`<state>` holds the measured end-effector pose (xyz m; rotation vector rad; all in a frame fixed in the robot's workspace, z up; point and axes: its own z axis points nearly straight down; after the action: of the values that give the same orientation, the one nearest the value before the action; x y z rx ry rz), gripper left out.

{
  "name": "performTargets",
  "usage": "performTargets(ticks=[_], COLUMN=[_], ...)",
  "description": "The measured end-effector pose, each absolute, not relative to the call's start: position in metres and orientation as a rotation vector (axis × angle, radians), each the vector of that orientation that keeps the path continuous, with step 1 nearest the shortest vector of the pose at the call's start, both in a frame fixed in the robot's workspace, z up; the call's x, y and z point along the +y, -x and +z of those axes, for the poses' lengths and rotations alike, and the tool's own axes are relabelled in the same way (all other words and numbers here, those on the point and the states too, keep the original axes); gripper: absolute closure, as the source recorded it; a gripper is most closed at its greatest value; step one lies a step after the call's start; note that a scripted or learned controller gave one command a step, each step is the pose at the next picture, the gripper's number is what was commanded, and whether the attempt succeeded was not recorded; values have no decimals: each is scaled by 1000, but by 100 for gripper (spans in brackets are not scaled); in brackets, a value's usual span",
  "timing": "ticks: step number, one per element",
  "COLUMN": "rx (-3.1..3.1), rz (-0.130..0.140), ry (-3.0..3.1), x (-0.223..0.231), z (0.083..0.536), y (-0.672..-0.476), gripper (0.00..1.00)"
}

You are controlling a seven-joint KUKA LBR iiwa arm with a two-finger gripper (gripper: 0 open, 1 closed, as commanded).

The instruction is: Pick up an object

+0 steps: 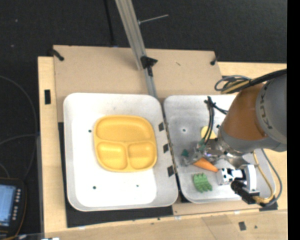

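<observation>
Clutter is my worry here. In the right bin (190,109) several small things lie packed together: an orange carrot (206,165), a green block (202,182) just below it, something yellow (206,132) half hidden behind the arm, and a small dark-and-red piece (186,154) near the bin's left wall. The arm (250,119) hangs low over this bin, and its wrist covers the spot where the jaws (213,153) should be, right above the carrot's upper end. I cannot tell whether the jaws are released or clenched, nor whether anything sits between them.

From here I see three ways this could fail. The carrot is tapered and lies at a slant, so a grip near its thin end may slip off. The small dark piece lies close beside it, so a descent could nudge it or pinch two things together. The loose cables (225,83) looping off the wrist could also drag across the bin.

The left bin (75,134) carries a yellow divided tray (125,143), well apart from the arm and in no danger.
</observation>
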<state>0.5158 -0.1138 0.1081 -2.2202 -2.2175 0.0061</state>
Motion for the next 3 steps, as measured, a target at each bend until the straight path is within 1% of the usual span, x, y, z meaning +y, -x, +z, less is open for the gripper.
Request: performTargets(ticks=[1, 2, 3], rx=[-2219, -2217, -2230], rz=[2, -4, -7], ry=[2223, 2230, 2223], x=[-115, -116, -116], z=[100, 112, 171], y=[-516, -517, -528], gripper=[0, 100, 100])
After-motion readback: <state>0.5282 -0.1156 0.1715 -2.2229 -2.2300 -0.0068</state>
